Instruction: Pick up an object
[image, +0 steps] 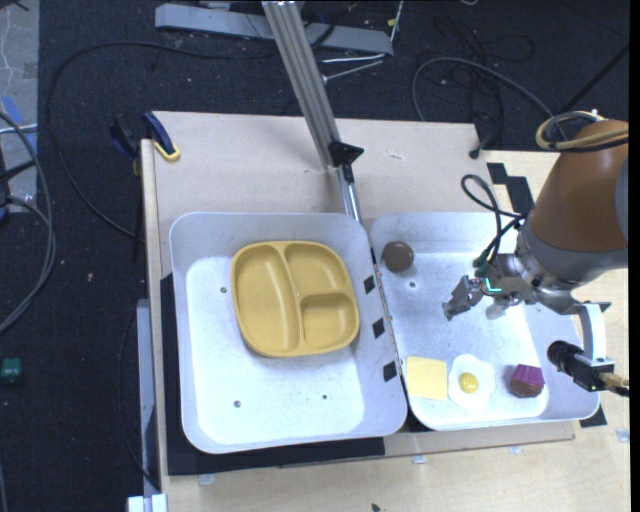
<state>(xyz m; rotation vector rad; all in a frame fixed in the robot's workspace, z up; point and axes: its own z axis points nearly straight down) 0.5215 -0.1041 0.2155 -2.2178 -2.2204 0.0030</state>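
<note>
My gripper (462, 300) hangs over the middle of the right bin (440, 262), its dark fingers pointing left with nothing visible between them. A brown round object (398, 257) lies at the bin's back left, apart from the gripper. Along the front of this bin sit a yellow cheese slice (427, 378), a fried egg (469, 383) and a purple object (526, 380). In the left bin (200, 330) rests a yellow divided plate (295, 297).
A metal pole (310, 85) slants down from the back to the seam between the bins. Black clips mark that seam. Bare bin floor lies between the gripper and the food items. Cables trail on the dark floor behind the bench.
</note>
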